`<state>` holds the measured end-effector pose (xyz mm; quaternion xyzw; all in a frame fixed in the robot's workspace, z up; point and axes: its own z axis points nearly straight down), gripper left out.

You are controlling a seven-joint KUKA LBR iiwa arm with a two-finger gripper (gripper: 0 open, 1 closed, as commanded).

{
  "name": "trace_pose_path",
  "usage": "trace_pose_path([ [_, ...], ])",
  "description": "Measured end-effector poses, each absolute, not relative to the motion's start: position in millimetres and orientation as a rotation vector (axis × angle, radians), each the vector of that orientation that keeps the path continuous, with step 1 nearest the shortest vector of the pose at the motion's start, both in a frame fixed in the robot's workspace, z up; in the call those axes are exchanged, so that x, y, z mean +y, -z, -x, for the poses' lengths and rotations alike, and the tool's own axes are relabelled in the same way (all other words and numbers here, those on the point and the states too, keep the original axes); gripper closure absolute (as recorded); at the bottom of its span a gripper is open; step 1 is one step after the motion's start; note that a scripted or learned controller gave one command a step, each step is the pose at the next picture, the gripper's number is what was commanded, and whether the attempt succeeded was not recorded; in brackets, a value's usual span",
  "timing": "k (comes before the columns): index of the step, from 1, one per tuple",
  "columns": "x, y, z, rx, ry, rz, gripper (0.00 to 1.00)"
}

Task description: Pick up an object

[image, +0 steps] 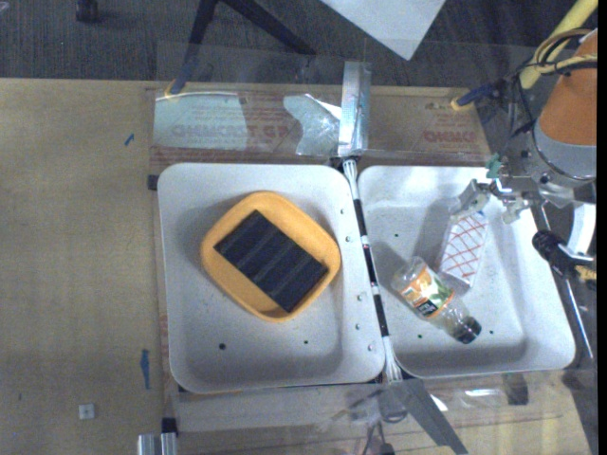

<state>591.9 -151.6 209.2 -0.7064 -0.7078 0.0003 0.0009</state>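
A red-and-white checkered packet (pixel 465 246) lies slanted in the right bin (pixel 545 344). A small clear plastic bottle (pixel 434 299) with an orange-and-green label and a dark cap lies below it, nearly touching its lower end. My gripper (pixel 493 200) hangs over the bin's upper right part, just above the packet's top end. It is open, its two grey fingers (pixel 470 196) spread apart with nothing between them. An orange block with a black ribbed top (pixel 270 265) rests in the left bin (pixel 190 349).
The two bins meet at a ridge (pixel 368 273) down the middle. Taped plastic sheeting and a metal bracket (pixel 353 112) sit behind the bins. Cables (pixel 517 83) hang near the arm at the upper right. Brown bench surface (pixel 71 254) lies to the left.
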Motion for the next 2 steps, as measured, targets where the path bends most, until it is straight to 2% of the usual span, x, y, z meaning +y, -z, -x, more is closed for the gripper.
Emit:
trace_pose_path([
  [1,-127,-129,-585.4,-2.292,0.035,2.209,0.00],
  [2,-129,-141,-586.9,-2.292,0.039,2.216,1.00],
])
